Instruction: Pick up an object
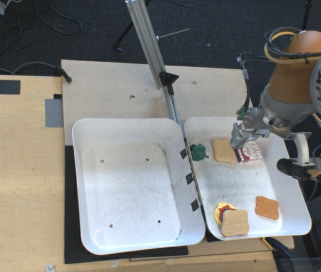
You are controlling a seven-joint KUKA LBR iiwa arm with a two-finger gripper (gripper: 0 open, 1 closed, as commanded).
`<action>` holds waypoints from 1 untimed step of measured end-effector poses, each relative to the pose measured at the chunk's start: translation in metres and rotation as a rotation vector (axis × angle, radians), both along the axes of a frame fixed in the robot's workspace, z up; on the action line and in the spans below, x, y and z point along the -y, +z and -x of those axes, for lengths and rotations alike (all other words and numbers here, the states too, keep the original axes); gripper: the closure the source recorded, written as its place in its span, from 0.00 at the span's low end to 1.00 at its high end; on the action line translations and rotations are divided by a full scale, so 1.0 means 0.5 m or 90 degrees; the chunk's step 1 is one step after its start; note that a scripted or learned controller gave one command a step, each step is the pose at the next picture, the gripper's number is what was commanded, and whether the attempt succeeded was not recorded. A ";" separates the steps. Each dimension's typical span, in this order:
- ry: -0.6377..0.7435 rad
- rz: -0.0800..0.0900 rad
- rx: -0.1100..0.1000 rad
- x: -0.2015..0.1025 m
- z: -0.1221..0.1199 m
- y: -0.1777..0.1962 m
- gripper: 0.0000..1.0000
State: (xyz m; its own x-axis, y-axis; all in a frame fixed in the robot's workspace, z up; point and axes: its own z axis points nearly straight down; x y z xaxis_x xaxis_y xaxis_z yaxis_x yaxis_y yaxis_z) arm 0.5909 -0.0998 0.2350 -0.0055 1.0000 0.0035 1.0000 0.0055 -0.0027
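In the right bin lie several objects. A tan bread slice and a red-and-white packet rest side by side near the bin's far end. My gripper hangs low just over the gap between those two, its tip hiding part of each. Nothing can be made out held in it. A small green piece lies at the bin's left wall. Toward the near end sit an orange toast-like slab and a sandwich with red and yellow filling.
The left bin stands beside the right one, with black clips along the shared wall. A slanted aluminium bar rises behind the bins. The arm's orange band looms over the right bin's far right corner.
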 end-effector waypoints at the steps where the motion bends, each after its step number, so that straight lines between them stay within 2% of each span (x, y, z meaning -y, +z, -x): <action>1: -0.001 0.001 0.001 -0.099 -0.004 0.017 1.00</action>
